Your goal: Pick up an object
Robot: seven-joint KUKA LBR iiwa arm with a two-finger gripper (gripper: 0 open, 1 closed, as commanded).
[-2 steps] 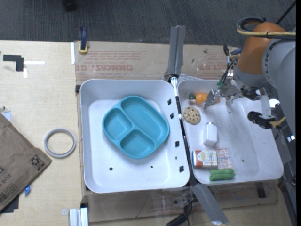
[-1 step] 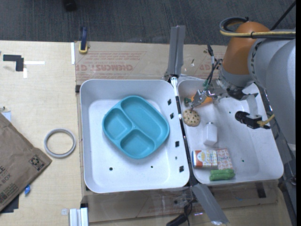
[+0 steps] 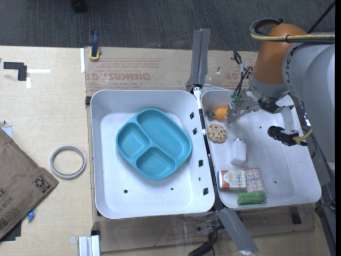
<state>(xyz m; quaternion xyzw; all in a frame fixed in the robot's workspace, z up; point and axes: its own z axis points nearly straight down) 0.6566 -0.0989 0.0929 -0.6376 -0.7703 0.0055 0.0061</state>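
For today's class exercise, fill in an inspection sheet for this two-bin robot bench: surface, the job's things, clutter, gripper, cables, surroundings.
Surface: wooden bench bearing two white bins, left bin and right bin, side by side.
Job's things: right bin holds an orange toy, a cookie, a small white block, a juice carton and a green piece; left bin holds a blue divided plate.
Clutter: tape ring and brown cardboard box on the bench, left of the bins.
Gripper: gripper low at the right bin's far left corner, beside the orange toy; grasp cannot be judged.
Cables: thin wires run along the wrist.
Surroundings: dark carpet beyond the bench.
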